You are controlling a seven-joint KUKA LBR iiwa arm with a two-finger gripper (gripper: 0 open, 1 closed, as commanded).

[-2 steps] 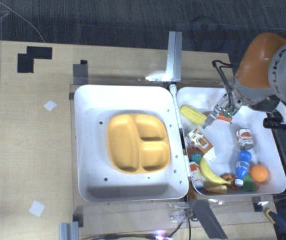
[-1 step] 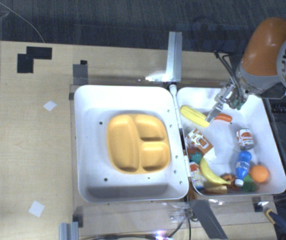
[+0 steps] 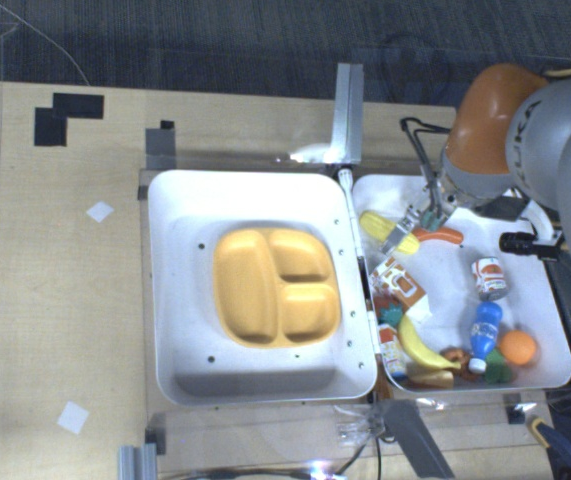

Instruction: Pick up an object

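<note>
1. Two shallow white bins sit side by side on the bench in the camera view: the left bin [image 3: 165, 268] carries a yellow divided tray [image 3: 273, 286] near its middle, and the right bin [image 3: 550, 298] carries a jumble of small things.

2. Along the right bin's left wall lie a yellow corn-like toy [image 3: 377, 226], a small printed carton [image 3: 400, 283] and a banana [image 3: 420, 346]; an orange hot-dog-shaped piece [image 3: 438, 235] lies toward the far edge, a small can [image 3: 489, 278] and a blue bottle [image 3: 483, 330] sit nearer the right wall, and an orange fruit [image 3: 517, 348] rests in the near right corner.

3. The grey arm [image 3: 555, 138], orange band above the wrist, comes in over the right bin's far right corner and slants down toward the far left part of that bin.

4. The gripper [image 3: 412, 226] sits low between the corn-like toy and the hot-dog piece, just beside both (whether it touches either is too small to tell).

5. Whether it is released, clenched or grasping anything cannot be told at this size.

6. Judged from this pose, the step in hand is the descent or closing on an object at the far left of the right bin; nothing can be seen lifted clear.

7. The next move likely calls for a firm closure on one piece alone, then a straight lift clear of its crowded neighbours.
</note>
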